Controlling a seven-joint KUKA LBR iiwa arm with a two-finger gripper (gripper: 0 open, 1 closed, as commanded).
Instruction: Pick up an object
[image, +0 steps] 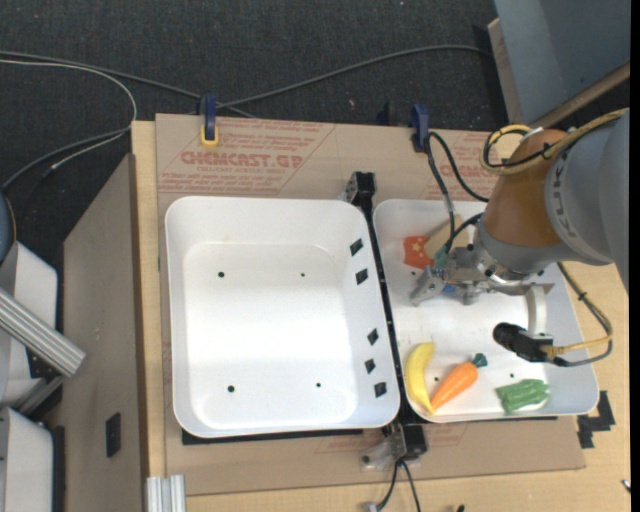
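Board (270, 150) is clamped at the back edge (yellow clamp (208, 122), blue clamp (420, 125)), presumably so the setup doesn't creep under contact. Left bin (260, 320) and right bin (445, 335) butt together, with a black clip (362, 186) at the back of the seam, likely to keep them registered. All loose items are in the right bin. Arm (590, 200) comes in from the right, wrist pitched down into the back half of the right bin. That fits a top-down grab near the bin's back-left area. Claw (440, 283) sits low over the bin floor, but the wrist hides too much, so I can't tell how far open it is. Nothing visibly held. Candidates, big to small: the banana (418, 373) lies along the left wall at the front, touching or nearly touching the carrot (455, 384), which lies slanted just right of it. A wall plus a neighbour makes both awkward picks, I'd say. The green piece (523, 395) is in the front-right corner, well apart from the claw. The red piece (417, 250) is just beside the claw, back-left of it and close to the seam wall. It's the nearest thing, so it's the probable target. I can't tell if they're touching. The small teal bit (480, 361) is by the carrot tip, in front of the claw and near it but not under it. My read: the pick isn't made yet, and the claw looks offset from the red piece rather than centred on it.
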